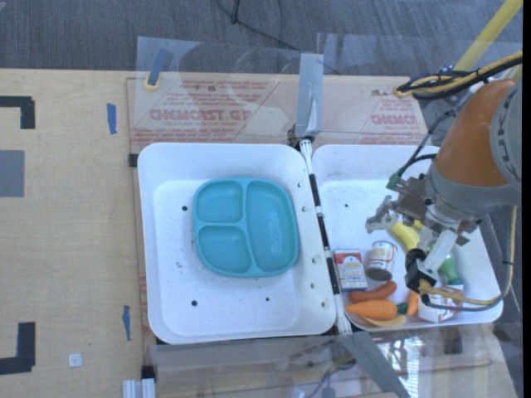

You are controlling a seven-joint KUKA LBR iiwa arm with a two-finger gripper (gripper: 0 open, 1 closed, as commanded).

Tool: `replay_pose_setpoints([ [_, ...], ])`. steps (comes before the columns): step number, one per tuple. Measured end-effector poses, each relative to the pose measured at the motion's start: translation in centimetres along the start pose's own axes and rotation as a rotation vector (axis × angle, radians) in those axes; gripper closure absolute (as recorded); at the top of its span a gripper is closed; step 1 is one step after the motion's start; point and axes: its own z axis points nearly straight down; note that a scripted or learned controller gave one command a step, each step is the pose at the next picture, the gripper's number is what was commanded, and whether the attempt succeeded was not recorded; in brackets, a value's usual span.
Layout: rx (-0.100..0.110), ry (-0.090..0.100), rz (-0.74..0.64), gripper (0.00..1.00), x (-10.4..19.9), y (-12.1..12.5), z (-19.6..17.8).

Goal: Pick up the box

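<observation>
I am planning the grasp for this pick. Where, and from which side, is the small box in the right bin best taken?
Probably from straight above, across its two long sides: the box lies flat, lengthwise along the bin wall. The can sits close beside it, so finger room is tight.

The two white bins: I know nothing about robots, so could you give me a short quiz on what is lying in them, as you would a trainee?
1. True or false: the teal plate lies in the view's left bin.
2. Which of these shares a bin with the box? A) the teal plate B) the small can C) a spoon
3. How many compartments does the teal plate have?

Key: 1 true. 2 B. 3 three.
</observation>
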Motion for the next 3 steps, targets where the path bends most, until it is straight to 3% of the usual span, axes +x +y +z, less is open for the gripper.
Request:
replay_pose_setpoints([
  [1, -0.015, 0.006, 0.233, 0.0, -2.4, -2.6, 9.5],
  [2, -0.011, 0.001, 0.238, 1.0, -2.7, -2.7, 8.7],
  [3, 0.001, -0.001, 0.239, 1.0, 1.5, 1.4, -0.5],
])
